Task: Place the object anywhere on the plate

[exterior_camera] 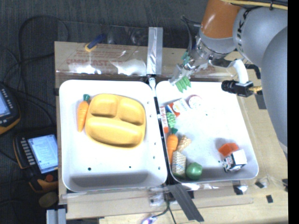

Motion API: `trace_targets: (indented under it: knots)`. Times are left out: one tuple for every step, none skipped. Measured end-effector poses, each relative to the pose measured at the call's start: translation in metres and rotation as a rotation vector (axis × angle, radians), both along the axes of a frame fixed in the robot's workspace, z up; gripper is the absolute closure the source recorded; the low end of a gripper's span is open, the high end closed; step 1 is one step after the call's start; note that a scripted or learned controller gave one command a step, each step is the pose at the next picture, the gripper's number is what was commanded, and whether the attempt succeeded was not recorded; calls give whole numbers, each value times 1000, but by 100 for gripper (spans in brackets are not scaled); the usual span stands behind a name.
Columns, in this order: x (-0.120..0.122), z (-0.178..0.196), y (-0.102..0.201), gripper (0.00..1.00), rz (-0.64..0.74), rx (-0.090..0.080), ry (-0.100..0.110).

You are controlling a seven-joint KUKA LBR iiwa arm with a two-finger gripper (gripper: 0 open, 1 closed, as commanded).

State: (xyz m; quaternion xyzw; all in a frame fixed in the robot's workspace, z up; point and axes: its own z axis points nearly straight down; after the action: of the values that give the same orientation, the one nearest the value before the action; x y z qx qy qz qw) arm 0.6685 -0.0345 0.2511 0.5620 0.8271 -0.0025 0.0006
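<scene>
You're looking down at 2 white bins side by side on a bench. Left bin (70, 171): 1 yellow plate (115, 119) w/ 3 sections, sitting toward the back, and 1 toy carrot (82, 112) just beside the plate's left edge, on the bin floor, not on the plate. Right bin (243, 125): a mix of small toys. Along its left wall, front to back: 1 green ball (194, 171), 1 corn cob (179, 163), 1 second carrot (172, 141), 1 cone-like piece (183, 143), then some red-and-white packets near a round white lid (194, 101). At front right: 1 orange piece (228, 148) touching 1 white block (235, 160). The arm comes in from your right; its gripper (185, 74) hangs over the back left corner of the right bin, w/ 1 green leafy item (183, 83) at its tip, seemingly clamped between the fingers. Gripper is well apart from the plate.
</scene>
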Motion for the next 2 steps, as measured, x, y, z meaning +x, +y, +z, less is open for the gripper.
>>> trace_targets:
  knots:
    - [-28,-61,76,100,154,5,1]
    - [-65,7,105,100,465,5,0]
